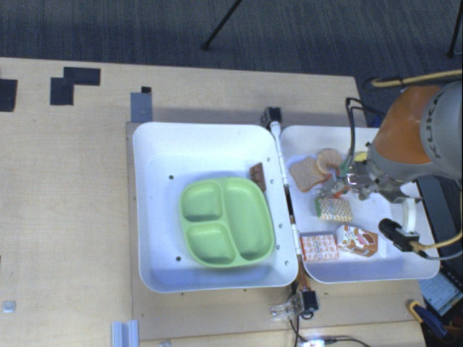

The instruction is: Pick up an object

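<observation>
Pale wood covers the table (65,215), which sits below a strip of dark blue carpet (145,13) at the top of the view. Two shallow white bins rest side by side on it. The left bin (155,194) carries a green divided tray (226,221) and a small brown piece (256,172) by its right wall.

From the right edge, the grey arm (441,132) with its orange band (404,127) reaches in over the right bin (427,266), wrist bent down toward the bin's middle. The end effector (338,185) hangs low over the clutter there; whether it is spread or pressed together cannot be told, as the wrist and cables cover it.

Just below the end effector lies a small green-speckled packet (335,209), near or touching it. To its upper left sits a tan slice (307,173), and just above it a round pale piece (330,159), partly hidden. Nearer the bin's front wall lie a red-and-white packet (319,246) and an orange-and-white pouch (359,241), apart from the end effector.
</observation>
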